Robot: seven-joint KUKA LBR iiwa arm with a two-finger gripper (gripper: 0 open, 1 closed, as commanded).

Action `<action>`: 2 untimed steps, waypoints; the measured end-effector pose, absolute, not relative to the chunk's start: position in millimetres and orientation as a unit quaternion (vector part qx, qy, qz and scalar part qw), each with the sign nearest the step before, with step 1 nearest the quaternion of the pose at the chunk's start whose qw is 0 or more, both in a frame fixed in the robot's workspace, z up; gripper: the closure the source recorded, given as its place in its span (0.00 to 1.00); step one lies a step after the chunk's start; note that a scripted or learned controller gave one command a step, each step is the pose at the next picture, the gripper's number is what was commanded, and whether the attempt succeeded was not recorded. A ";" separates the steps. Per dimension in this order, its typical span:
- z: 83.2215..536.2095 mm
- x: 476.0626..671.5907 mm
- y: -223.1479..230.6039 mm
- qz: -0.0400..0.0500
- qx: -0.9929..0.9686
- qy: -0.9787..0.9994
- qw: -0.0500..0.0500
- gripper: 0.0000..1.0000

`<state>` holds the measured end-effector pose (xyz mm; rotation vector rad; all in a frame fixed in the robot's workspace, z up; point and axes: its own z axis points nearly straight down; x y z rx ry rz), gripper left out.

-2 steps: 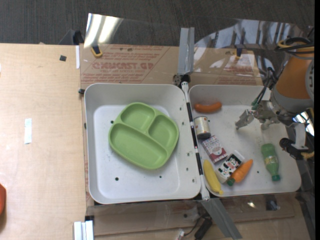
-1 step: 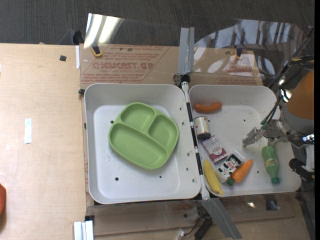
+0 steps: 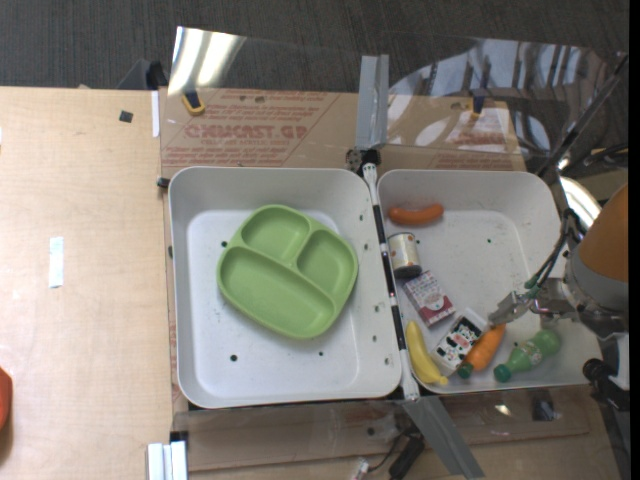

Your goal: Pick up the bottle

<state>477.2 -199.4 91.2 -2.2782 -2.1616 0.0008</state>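
Observation:
The green bottle [image 3: 530, 354] lies on its side near the front right corner of the right bin [image 3: 470, 230], its cap pointing to the front left. My gripper [image 3: 508, 309] hangs a little behind and to the left of the bottle, close to the top end of an orange carrot [image 3: 485, 347]. Nothing shows in the gripper. The arm's orange band [image 3: 610, 240] is at the right edge.
The right bin also holds a yellow banana [image 3: 424, 355], a small printed box [image 3: 456, 341], a red and white pack [image 3: 428, 297], a metal can [image 3: 404, 254] and an orange sausage [image 3: 415, 213]. A green divided plate [image 3: 288, 269] lies in the left bin [image 3: 200, 358].

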 end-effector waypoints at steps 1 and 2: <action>99.6 477.3 -199.9 0.000 -0.727 -0.687 0.000 1.00; 306.2 506.4 -146.6 0.001 -0.704 -0.710 0.000 1.00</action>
